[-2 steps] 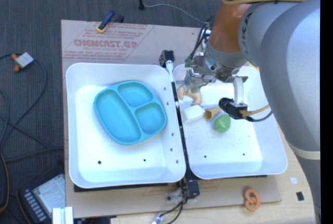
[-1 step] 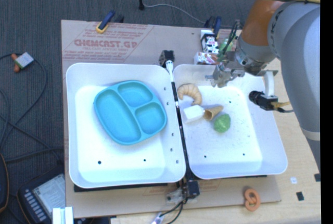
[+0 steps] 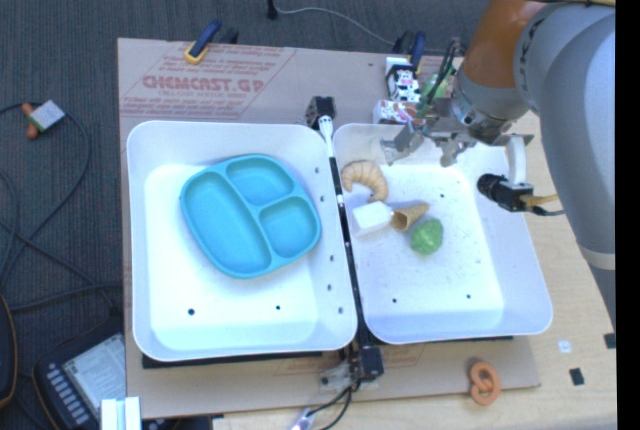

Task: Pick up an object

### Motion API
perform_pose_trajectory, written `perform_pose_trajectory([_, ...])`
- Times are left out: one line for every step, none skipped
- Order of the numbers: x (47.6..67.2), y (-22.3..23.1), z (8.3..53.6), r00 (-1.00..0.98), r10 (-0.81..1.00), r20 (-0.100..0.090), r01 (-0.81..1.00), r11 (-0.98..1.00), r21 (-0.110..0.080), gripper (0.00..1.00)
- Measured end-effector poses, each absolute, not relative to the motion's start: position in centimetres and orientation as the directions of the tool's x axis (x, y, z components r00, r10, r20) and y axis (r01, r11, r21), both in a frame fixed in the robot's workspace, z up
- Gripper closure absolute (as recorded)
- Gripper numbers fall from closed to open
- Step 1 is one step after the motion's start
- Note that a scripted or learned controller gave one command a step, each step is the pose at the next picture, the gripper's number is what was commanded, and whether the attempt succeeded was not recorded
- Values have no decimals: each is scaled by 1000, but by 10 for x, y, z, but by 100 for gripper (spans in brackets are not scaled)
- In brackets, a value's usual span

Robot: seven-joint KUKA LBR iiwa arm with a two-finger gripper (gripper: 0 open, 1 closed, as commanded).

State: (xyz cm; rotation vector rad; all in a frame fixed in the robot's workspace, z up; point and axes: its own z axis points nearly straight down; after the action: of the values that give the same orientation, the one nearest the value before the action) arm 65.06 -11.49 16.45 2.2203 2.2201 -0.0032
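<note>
Glossy blue plastic tray (image 3: 251,214), smooth white bins (image 3: 160,318), seemingly matt cardboard board (image 3: 205,83)

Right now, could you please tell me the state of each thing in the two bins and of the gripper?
Blue divided plate: flat in the left bin, compartments bare.
Croissant: lying in the right bin, by its left wall.
White block: lying flat, just below the croissant.
Cone: on its side, beside the white block.
Green ball: resting below the cone.
Gripper: above the right bin's far edge, holding nothing visible.
</note>
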Motion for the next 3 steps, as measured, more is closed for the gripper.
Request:
perform_pose_trajectory([573, -119, 92, 7, 1000, -16, 1000, -7, 23, 0])
perform_pose_trajectory([571, -117, 100, 5, 1000, -12, 1000, -5, 15, 100])
perform_pose_trajectory([571, -118, 100, 6, 1000, -12, 1000, -5, 15, 0])
